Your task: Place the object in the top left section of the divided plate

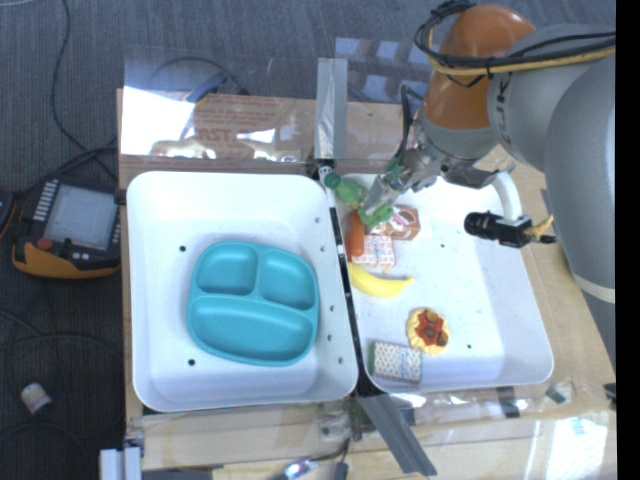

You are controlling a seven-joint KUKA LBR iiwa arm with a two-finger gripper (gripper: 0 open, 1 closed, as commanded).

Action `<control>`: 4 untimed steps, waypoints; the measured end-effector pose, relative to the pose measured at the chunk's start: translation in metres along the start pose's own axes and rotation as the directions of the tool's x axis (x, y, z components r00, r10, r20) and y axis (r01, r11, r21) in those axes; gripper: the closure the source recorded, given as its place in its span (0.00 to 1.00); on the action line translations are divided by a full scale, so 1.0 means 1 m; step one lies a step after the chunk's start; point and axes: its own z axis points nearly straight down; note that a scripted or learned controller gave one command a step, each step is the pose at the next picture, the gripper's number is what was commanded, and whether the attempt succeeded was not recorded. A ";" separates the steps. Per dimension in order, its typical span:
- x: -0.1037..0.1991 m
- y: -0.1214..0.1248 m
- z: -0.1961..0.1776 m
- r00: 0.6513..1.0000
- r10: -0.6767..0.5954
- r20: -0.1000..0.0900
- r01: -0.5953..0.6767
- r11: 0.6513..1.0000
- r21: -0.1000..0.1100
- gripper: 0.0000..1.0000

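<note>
A turquoise divided plate (255, 300) lies in the left bin (165, 208), with two small sections at its top and one long section below. My gripper (378, 208) is low in the right bin (500, 298), over a cluster of toy food near the bin's top left corner. Right under it are a green piece (347, 190), an orange carrot-like piece (356, 236) and a red and white packet (402, 224). Whether anything sits between the fingers is hidden by the wrist.
Further down the right bin lie a yellow banana (380, 283), a small pizza slice (428, 329) and a patterned green-white packet (397, 361). The bins' shared wall (342, 298) runs between plate and toys. A black fitting (497, 226) juts over the right bin.
</note>
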 end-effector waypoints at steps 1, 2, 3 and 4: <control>0.035 0.041 0.003 0.979 -0.204 0.015 0.204 0.979 -0.010 1.00; 0.026 0.038 0.000 0.807 -0.590 0.021 0.590 0.807 -0.013 1.00; 0.051 0.019 0.007 0.870 -0.493 0.000 0.493 0.870 -0.008 1.00; 0.104 0.044 0.008 0.796 -0.605 0.000 0.605 0.796 -0.008 1.00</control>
